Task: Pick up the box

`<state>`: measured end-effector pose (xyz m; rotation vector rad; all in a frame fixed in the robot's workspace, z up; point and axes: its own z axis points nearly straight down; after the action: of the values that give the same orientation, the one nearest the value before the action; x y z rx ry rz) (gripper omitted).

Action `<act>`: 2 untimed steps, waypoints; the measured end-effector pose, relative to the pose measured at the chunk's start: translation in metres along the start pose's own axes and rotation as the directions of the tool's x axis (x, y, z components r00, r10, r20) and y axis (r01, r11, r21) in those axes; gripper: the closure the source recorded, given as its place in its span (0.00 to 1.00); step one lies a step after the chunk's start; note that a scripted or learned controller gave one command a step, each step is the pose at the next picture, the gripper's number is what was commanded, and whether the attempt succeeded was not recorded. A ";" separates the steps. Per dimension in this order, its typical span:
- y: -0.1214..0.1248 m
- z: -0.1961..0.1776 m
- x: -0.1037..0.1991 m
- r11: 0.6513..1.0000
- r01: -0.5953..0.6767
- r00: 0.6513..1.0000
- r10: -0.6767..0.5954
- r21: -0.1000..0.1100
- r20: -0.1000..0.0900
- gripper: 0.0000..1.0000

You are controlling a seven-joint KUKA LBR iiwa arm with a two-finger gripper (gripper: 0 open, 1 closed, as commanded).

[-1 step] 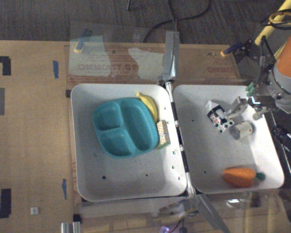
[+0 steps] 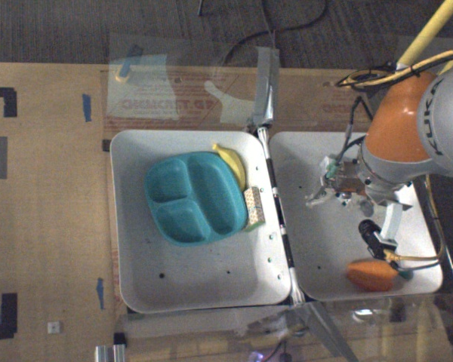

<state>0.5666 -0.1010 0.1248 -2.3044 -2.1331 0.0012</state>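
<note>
Pincer (image 2: pixel 325 191) at the end of the grey arm with the orange band (image 2: pixel 396 123) hangs over the shallow white bin on the view's right (image 2: pixel 317 255), above that bin's upper middle. Whether it is open or closed cannot be told from this slant, and nothing can be seen gripped in it. The arm reaches in from the right edge and covers the bin's upper right part.

Nearer the front of the same bin, close to its lower right corner, lies a rounded orange object (image 2: pixel 370 275) with a small greenish tip pointing right. It is apart from the pincer.

Across the divide between the two bins sits the shallow white bin on the view's left (image 2: pixel 189 277). A small pale rectangular box with a speckled pattern (image 2: pixel 254 206) lies in it, close to the bin's right wall, between that wall and a teal plastic plate with three compartments (image 2: pixel 195 198). The box rests against the plate's right edge, its long side running roughly along the wall. It is well apart from the pincer.

A curved yellow banana-shaped piece (image 2: pixel 232 164) lies along the plate's upper right rim, touching it, just above the box. The plate fills the upper middle of the left bin.

Both bins stand on a brown cardboard-covered tabletop (image 2: pixel 45 202) marked with bits of blue tape (image 2: pixel 87 107) and black patches.
</note>
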 end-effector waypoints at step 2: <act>0.013 0.012 -0.051 0.982 -0.187 0.982 0.187 -0.002 -0.009 1.00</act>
<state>0.5755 -0.1529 0.1131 -2.4914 -1.9052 -0.0123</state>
